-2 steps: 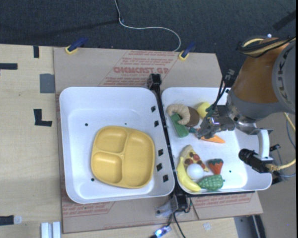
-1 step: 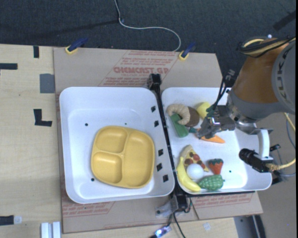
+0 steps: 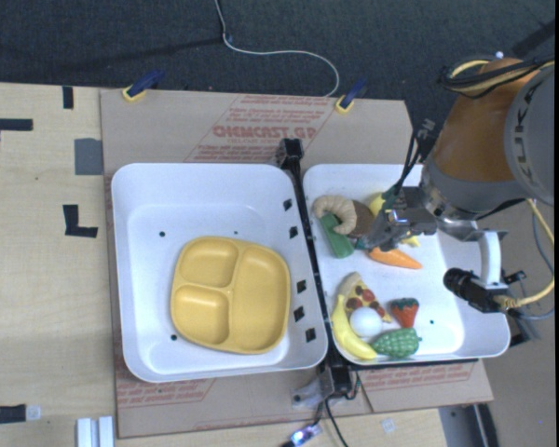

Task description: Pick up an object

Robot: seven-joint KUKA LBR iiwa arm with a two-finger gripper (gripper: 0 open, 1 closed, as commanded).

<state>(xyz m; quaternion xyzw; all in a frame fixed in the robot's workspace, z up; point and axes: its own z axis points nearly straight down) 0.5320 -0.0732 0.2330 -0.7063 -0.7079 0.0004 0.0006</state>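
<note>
The right bin (image 3: 447,343) holds several toy foods. A tan croissant-like piece (image 3: 340,210) and a green pepper (image 3: 336,238) lie at its upper left. An orange carrot (image 3: 396,259) lies in the middle. At the front sit a yellow banana (image 3: 343,329), a pizza slice (image 3: 361,298), a white egg (image 3: 364,321), a strawberry (image 3: 405,311) and a green vegetable (image 3: 396,344). My gripper (image 3: 391,228) hangs low over the bin's upper middle, just above the carrot and beside a small yellow piece (image 3: 379,202).
The left bin (image 3: 140,203) holds a yellow divided plate (image 3: 231,292). The arm's grey and orange body (image 3: 489,147) covers the right bin's upper right corner. A black divider (image 3: 303,240) runs between the bins. A white cable (image 3: 270,54) lies behind them.
</note>
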